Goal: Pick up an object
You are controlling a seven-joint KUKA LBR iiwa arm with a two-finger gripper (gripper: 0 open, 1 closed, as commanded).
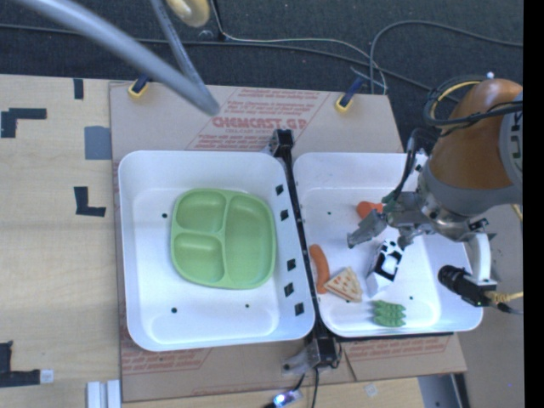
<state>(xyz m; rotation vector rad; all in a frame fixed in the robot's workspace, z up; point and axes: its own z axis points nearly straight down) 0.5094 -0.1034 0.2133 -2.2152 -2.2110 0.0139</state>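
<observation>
Gripper (380,246) poised in the right bin (336,177), fingers spread and holding nothing, just right of the pizza slice (344,286); a sound grasp would centre over it and descend squarely before closing.

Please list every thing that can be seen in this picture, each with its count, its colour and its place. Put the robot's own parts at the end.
White bins: two, white, side by side on the bench.
Divided plate: one, light green, three compartments, in the left bin.
Sausage: one, orange-red, right bin, near the divider.
Sandwich wedge: one, tan, right bin, beside the sausage.
Green toy: one, green, near the right bin's front edge.
Orange piece: one, orange, right bin, partly hidden by the pincer.
Cardboard sheet: one, brown with red print, under the bins.
Cables: several, black, behind the bench.
Arm: one, grey with orange band, over the right bin.
Pincer: one, dark and white, low in the right bin.
</observation>
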